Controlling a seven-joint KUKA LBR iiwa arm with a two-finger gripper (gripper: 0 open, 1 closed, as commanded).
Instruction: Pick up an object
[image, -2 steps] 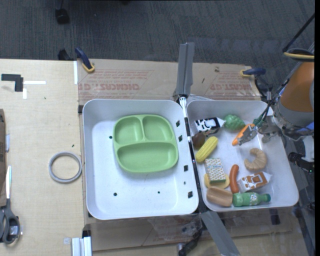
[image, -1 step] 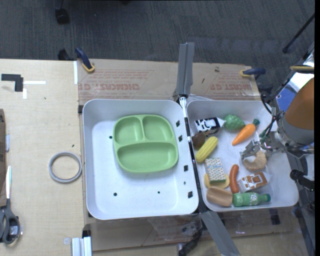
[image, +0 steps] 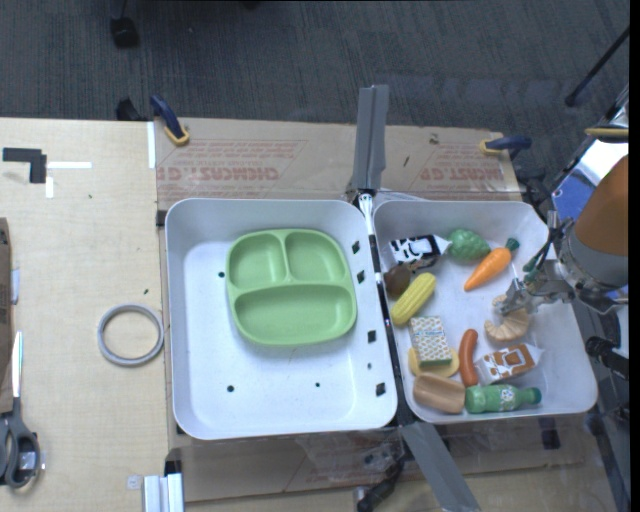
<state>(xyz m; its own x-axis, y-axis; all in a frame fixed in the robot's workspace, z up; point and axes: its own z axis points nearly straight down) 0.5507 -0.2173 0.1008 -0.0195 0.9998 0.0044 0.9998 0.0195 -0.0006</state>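
The right bin (image: 560, 300) holds several toy foods: a carrot (image: 488, 268), a broccoli (image: 467, 243), a corn cob (image: 413, 298), a black-and-white carton (image: 415, 248), a sandwich square (image: 430, 340), a red sausage (image: 467, 357), a small orange carton (image: 505, 362), a green bottle (image: 502, 398) and a bun (image: 438, 393). My gripper (image: 518, 298) reaches in from the right and hangs low over the bin's right side. It sits directly above a tan pastry (image: 505, 327), just right of the carrot's tip. I see nothing lifted between its fingers.
The left bin (image: 195, 370) carries a green divided plate (image: 292, 285). On the bench to the left lie a tape ring (image: 130, 333) and scissors (image: 18, 445). Blue clamps (image: 170, 118) pin cardboard behind the bins. A grey bar (image: 371, 140) stands between the bins.
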